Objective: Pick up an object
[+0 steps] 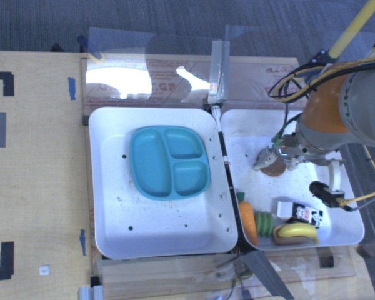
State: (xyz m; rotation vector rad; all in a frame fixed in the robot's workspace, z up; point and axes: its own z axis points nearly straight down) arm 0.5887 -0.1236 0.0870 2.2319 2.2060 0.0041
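Over the right bin (347, 233), the gripper (270, 161) hangs near a banana (295, 231).

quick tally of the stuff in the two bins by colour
teal: 1, divided plate
orange: 1, carrot
green: 1, green item
yellow: 1, banana
white and black: 1, small carton
brown: 1, round item by the gripper
total: 6
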